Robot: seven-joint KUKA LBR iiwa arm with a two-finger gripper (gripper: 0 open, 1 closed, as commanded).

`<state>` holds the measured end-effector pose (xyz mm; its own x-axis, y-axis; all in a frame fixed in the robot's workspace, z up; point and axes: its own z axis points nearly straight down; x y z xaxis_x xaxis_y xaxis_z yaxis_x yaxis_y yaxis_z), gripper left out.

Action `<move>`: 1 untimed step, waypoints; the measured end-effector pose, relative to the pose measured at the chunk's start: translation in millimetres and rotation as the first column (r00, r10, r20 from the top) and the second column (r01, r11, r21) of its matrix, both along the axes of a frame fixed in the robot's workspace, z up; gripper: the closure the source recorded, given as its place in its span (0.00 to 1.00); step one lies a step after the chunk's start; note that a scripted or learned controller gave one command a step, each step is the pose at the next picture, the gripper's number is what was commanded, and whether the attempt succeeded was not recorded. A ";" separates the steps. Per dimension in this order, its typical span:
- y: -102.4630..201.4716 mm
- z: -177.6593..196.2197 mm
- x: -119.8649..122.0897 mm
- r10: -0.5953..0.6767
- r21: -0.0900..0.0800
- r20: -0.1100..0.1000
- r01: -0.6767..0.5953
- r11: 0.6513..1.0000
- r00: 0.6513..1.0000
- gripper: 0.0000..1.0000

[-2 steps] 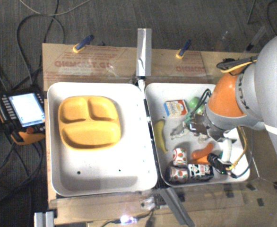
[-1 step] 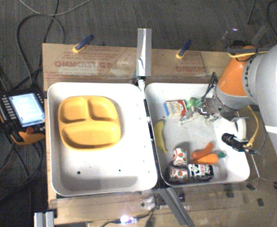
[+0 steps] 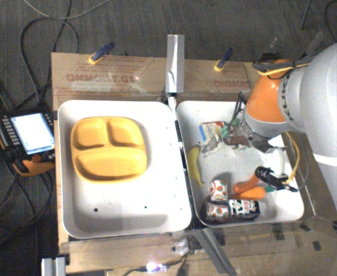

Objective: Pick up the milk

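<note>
While partly hidden, milk [image 3: 213,131] shows blue-and-white — a small carton.

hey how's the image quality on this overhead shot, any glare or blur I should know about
Camera view: lighting is even but soft, with slight overall blur, so labels on the small cartons are unreadable; the left bin is bright near its front edge with mild glare; the yellow tray casts only a faint shadow; the end effector area is dark and cluttered, and the milk under it looks smeared.

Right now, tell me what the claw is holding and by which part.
Cannot be told: the claw sits at the milk in the right bin, but no grip is visible.
</note>
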<state>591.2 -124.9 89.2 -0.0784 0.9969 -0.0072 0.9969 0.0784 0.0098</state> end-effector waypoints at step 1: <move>22.2 0.7 -71.5 0.071 0.000 0.002 -0.071 0.997 0.997 0.00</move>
<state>519.7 -102.7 89.8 -0.1494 0.9887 -0.0075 0.9887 0.1495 0.0121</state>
